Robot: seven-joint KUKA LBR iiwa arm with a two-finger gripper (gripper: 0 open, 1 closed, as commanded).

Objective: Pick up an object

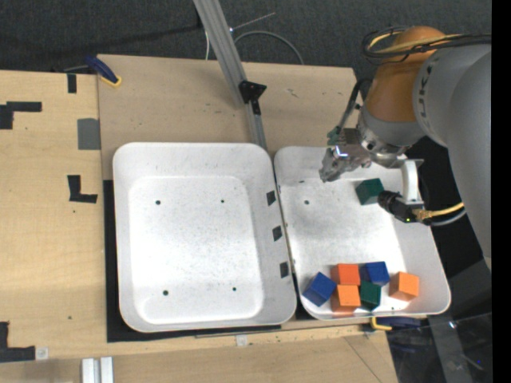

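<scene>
A dark green block point(369, 191) lies apart, seemingly tilted; six orange, blue and green blocks point(357, 283) cluster together.

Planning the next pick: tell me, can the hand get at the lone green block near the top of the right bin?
Probably yes. The green block sits alone on open bin floor, just beside the hand, with nothing over it.

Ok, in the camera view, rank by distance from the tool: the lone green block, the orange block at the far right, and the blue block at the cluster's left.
From the tool:
1. Lone green block, just to its right in the right bin.
2. Orange block and blue block, both at the bin's near edge: too close to call.
</scene>
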